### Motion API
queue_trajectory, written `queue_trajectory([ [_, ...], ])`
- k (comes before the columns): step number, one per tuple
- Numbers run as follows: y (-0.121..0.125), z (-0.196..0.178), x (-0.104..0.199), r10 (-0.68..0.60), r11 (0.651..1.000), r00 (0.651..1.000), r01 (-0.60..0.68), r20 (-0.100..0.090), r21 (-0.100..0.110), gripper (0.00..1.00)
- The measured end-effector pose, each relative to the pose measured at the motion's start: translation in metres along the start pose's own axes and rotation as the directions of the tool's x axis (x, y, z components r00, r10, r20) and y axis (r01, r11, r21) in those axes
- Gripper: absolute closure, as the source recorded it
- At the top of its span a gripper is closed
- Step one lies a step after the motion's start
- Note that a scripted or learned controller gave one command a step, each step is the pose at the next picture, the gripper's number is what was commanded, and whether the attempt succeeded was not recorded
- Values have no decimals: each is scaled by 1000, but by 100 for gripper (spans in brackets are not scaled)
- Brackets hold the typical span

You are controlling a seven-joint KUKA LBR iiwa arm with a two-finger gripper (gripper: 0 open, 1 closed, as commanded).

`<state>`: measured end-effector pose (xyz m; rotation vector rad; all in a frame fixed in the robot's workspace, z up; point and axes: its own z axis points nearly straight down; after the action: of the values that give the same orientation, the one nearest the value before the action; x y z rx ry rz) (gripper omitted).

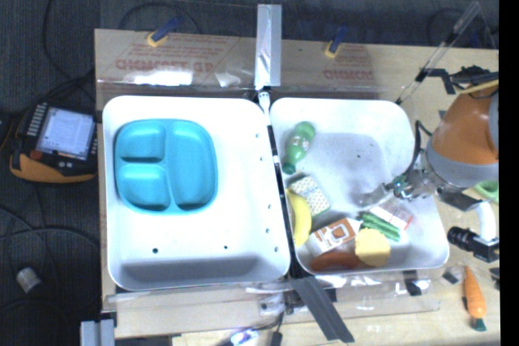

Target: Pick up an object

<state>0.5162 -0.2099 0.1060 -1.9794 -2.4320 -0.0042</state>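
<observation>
Arm comes in from the right, orange band and grey wrist over the right bin's (pixel 340 105) right edge. Claw (pixel 388 190) sits low in that bin, near its right wall, metal tips pointing left and slightly down toward the bin floor. Can't tell whether the tips are apart or together, too small and blurred against the white floor; nothing visibly between them. No specific target named, so any item counts. Nearest candidate: small white packet with red and green print (pixel 391 219), just below and a touch right of the claw, almost under it, long axis running roughly left-right with a slight diagonal. Next nearest: yellow block (pixel 373 247) and orange-and-white carton (pixel 335 237) further down-left, packed touching each other with a dark red item under them. Banana (pixel 299 219) lies along the left wall, long axis roughly up-down; patterned packet (pixel 310 194) just above it. Green bottle (pixel 298 143) is upper left, well apart from the claw, axis near vertical in view, leaning slightly. My read: shortest move is a small shift down onto the white packet; the clutter below it risks a multi-object or glancing grab. Left bin (pixel 113 255) holds a blue divided tray (pixel 166 164), far from the claw. Print on the carton and packets is not legible. Reddish lettering on the clear sheet behind the bins is mirrored or blurred, unreadable.
</observation>
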Motion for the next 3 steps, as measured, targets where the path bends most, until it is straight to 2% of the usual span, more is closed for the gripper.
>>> queue_trajectory([
  [1, -15, -139, 50, 132, 991, 991, -132, 7, 1, 100],
  [2, 26, -113, -2, 305, 952, 952, -305, 7, 0, 100],
  [3, -24, -207, 2, 200, 980, 980, -200, 8, -1, 100],
])
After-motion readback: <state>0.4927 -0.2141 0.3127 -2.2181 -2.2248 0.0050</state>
